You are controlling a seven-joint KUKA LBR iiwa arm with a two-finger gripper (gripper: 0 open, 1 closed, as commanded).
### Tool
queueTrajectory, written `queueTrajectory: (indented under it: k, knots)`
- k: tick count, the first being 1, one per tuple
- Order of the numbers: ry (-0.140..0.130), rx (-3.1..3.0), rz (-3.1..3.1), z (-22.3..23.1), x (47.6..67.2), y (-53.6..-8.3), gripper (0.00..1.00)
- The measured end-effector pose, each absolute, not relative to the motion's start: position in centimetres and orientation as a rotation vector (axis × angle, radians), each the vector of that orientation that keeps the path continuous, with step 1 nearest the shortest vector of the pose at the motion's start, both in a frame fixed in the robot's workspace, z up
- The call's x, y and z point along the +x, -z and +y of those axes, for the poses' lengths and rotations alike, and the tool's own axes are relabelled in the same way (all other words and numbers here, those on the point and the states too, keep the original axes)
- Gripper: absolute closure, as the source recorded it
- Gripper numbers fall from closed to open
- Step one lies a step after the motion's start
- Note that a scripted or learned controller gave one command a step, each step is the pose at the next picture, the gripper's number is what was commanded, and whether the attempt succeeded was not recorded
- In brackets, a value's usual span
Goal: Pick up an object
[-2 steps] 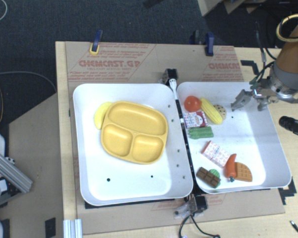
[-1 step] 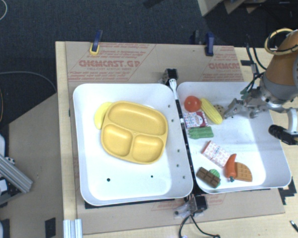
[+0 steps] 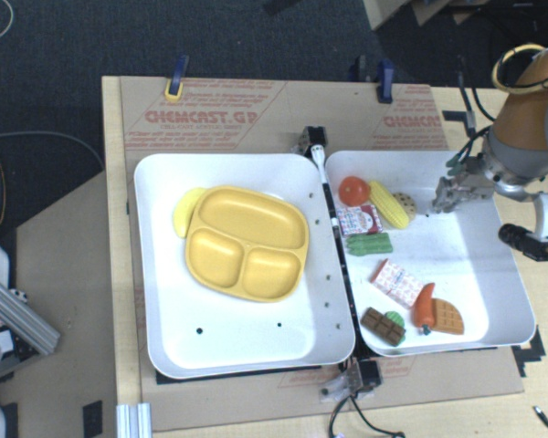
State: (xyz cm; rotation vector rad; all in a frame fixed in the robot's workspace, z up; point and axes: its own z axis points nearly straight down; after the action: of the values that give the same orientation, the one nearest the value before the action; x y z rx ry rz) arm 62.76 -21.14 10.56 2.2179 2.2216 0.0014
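Gripper (image 3: 446,196) poised over the right white bin (image 3: 493,272), its grasp state indeterminable.
The yellow plastic corn cob (image 3: 390,205) lay just left, touching the red tomato toy (image 3: 353,191); crowding risked a glancing miss.

Robot lab: clamped bench (image 3: 256,108), 2 bins (image 3: 155,245).

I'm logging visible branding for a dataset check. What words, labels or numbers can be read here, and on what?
"CHEMCAST G.P": red print on the brown protective sheet behind the left bin.
The same red print repeats on the sheet behind the right bin, too cut off to read fully.
Red-and-white packet: printing too small to read.
Pink checkered packet: no legible text.
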Motion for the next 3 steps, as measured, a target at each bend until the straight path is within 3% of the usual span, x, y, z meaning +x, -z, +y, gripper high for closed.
queueTrajectory:
  k: [2,3]
  knots:
    - [-0.004,2.216,2.218,-20.5,63.0,-21.9,1.0]
    - [0.001,2.22,2.229,-15.0,60.0,-21.9,1.0]
